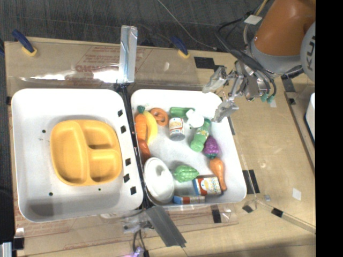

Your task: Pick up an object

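The right bin (233, 143) holds several toy foods: a green bottle (199, 137) with a white cap, purple grapes (211, 146), a small can (176, 128), a carrot (217, 170), a labelled can (208, 185), a green vegetable (185, 173), a white bowl (158, 178), and a banana (152, 130) beside orange pieces (140, 128). My gripper (220, 96) hangs over the bin's far right corner, above and to the right of the green bottle. It is open, with nothing between its fingers.
A yellow divided tray (86, 150) lies in the left bin (27, 116). A silver strip (127, 55) stands at the back where the two bins meet. The arm's orange band (284, 23) and its cables sit past the bin's right corner.
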Available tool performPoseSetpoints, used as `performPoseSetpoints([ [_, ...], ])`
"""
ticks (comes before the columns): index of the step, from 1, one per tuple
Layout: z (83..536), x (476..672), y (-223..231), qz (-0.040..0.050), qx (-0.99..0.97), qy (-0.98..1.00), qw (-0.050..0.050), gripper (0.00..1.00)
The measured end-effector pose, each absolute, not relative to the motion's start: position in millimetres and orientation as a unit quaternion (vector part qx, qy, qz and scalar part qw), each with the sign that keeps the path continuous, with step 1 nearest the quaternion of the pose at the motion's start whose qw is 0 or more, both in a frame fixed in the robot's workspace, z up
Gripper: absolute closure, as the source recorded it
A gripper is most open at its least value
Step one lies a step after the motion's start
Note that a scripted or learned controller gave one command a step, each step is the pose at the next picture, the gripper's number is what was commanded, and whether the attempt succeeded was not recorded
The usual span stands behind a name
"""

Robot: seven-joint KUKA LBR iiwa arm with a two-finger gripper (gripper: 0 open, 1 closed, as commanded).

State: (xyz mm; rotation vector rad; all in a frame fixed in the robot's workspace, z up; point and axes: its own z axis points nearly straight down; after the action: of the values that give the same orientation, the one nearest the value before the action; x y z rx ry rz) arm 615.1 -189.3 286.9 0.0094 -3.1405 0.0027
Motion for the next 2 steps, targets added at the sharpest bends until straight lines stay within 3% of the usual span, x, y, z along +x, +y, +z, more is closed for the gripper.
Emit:
performPoseSetpoints([
  [1,149.4,647.0,-189.3,-0.0017,-0.039,-0.999,0.007,0.0],
  [2,90.9,655.4,-155.9,-0.0003,-0.17,-0.985,0.002,0.0],
])
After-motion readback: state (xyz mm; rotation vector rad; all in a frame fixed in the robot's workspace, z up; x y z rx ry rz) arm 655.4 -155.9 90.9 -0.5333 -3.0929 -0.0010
